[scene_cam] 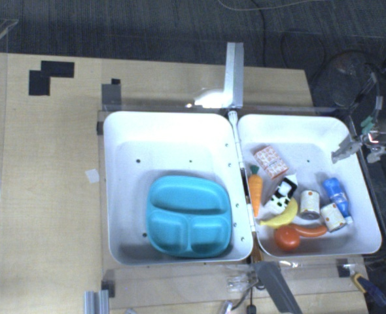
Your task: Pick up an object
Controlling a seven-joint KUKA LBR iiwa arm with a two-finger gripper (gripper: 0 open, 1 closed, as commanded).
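The right bin (311, 126) holds a cluster of small things. A pink checkered box (271, 161) lies near its middle, with an orange carrot (255, 193) along the left wall. A black-and-white toy (283, 194) sits above a yellow banana (279, 217). In front of them lie a red tomato (286, 238) and a red sausage (309, 229). Two small cans (309, 203) (332, 218) and a blue bottle (335, 193) stand to the right. My gripper (358, 145) hangs at the bin's right rim, above and to the right of the blue bottle, touching none of the objects.
The left bin (131, 149) holds a blue divided plate (188, 216). A metal divider post (234, 77) stands behind the wall shared by the bins. Cables and dark gear lie at the far right behind the arm.
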